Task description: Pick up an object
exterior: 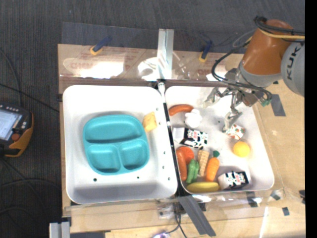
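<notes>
My gripper [225,106] hangs over the back right part of the right bin [262,155], with its fingers spread apart and nothing between them. Just below one fingertip lies a small white and red object [234,131]. A yellow lemon [241,148] sits a little nearer the front. To the gripper's left are an orange sausage [181,109], a white lump [193,118] and a cow-patterned carton [196,138]. Along the front lie a red pepper [184,156], a green pepper [192,170], corn [203,159], a carrot [212,167], a banana [202,186] and a second cow carton [233,179].
The left bin [74,182] holds a teal divided plate [116,143] and a yellow block [149,122] against its right wall. A divider ridge [168,138] separates the bins. Clamps and crumpled plastic film [148,66] lie behind them.
</notes>
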{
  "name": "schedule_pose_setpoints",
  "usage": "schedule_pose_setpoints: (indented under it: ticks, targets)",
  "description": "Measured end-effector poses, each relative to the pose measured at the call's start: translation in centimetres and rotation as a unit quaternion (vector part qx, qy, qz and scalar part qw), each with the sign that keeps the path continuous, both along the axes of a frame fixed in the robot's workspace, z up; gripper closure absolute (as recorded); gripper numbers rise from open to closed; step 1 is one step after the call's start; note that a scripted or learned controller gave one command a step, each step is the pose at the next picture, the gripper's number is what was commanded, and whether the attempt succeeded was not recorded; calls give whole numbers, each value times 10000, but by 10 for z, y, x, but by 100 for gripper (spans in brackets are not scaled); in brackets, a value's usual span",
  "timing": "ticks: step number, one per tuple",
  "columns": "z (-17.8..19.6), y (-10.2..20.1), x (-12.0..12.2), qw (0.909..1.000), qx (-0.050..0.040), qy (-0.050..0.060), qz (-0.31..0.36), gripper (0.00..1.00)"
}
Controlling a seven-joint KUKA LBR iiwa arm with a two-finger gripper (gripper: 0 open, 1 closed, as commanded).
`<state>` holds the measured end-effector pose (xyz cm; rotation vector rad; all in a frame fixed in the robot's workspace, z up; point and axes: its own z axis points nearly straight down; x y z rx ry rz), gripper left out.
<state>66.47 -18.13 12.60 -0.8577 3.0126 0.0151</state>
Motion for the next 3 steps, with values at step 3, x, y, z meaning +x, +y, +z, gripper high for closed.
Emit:
schedule_pose_setpoints:
  ticks: [3]
  targets:
    - [-35,52,-98,9637,-90,-50,2669,0]
